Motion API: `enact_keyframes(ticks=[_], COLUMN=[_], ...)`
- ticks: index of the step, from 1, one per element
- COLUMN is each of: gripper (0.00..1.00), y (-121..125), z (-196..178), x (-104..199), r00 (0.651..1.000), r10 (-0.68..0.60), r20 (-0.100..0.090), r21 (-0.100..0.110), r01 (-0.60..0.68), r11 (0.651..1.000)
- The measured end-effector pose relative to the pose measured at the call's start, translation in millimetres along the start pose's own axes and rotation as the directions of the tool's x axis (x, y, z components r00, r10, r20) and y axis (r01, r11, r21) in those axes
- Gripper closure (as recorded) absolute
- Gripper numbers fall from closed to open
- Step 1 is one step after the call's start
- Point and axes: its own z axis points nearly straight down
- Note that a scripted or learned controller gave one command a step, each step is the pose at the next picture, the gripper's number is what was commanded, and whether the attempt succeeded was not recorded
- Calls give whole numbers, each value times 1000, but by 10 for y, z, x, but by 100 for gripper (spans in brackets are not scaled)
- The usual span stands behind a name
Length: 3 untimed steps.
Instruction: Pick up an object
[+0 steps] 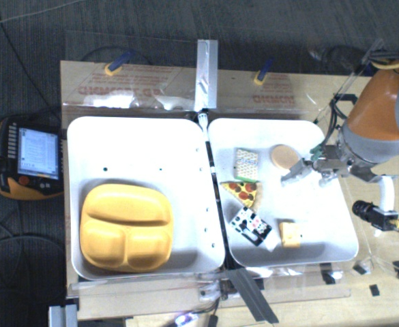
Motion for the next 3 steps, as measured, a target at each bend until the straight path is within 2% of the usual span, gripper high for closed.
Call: enact_keyframes(ticks=[1,2,3], gripper=[0,100,100], y=[637,634,279], z=[895,829,920], x=[741,753,472], r00=[955,955,876], r10=[-297,-298,-482], r20=[2,-2,12], r21=[-1,1,-19], r01=[297,298,482], r11=[955,955,876])
